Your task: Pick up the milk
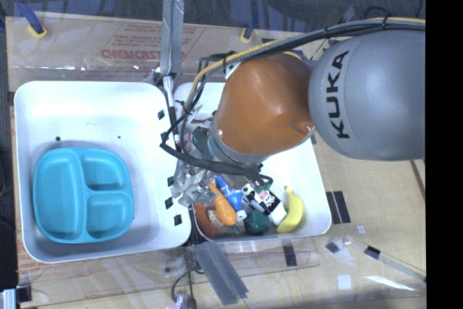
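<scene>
The milk (262, 200), a small carton with black and white cow patches, lies in the near part of the right bin (316, 193), between a blue and white item (231, 193) and a banana (291, 210). My gripper (189, 184) hangs low at the bin's left wall, a short way left of the milk, beside an orange carrot (223, 205). The orange wrist band (264, 108) and grey arm (369, 98) cover most of the bin's far part.
A green item (255, 223) and a brown one (209, 223) sit at the right bin's near edge. The left bin (87, 112) holds a light blue compartment tray (83, 193). Black cables (177, 134) loop around the wrist.
</scene>
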You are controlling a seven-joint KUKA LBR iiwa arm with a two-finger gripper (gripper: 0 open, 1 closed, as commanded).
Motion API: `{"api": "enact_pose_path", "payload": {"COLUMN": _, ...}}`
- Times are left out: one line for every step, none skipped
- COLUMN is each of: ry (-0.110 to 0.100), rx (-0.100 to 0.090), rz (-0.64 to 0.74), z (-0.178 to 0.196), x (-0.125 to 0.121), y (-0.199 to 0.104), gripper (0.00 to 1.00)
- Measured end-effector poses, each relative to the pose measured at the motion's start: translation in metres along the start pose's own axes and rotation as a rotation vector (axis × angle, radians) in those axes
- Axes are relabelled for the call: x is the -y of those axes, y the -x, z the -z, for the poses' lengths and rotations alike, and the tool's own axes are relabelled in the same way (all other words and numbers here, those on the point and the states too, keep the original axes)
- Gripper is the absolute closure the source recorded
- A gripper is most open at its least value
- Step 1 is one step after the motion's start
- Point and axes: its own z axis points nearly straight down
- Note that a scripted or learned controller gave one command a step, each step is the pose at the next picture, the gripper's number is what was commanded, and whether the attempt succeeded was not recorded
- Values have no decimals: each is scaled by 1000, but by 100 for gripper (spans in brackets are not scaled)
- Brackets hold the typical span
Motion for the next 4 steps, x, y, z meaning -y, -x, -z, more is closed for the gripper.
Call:
{"api": "enact_pose_path", "payload": {"ry": -3, "rx": 5, "rz": -223, "z": 66, "x": 54, "y": 7, "gripper": 100}}
{"api": "enact_pose_path", "payload": {"ry": -1, "rx": 3, "rz": -293, "z": 29, "x": 99, "y": 48, "gripper": 100}}
{"api": "enact_pose_path", "payload": {"ry": -4, "rx": 6, "rz": -437, "z": 155, "x": 149, "y": 69, "gripper": 100}}
{"api": "enact_pose_path", "payload": {"ry": -4, "rx": 5, "rz": -544, "z": 241, "x": 106, "y": -2, "gripper": 100}}
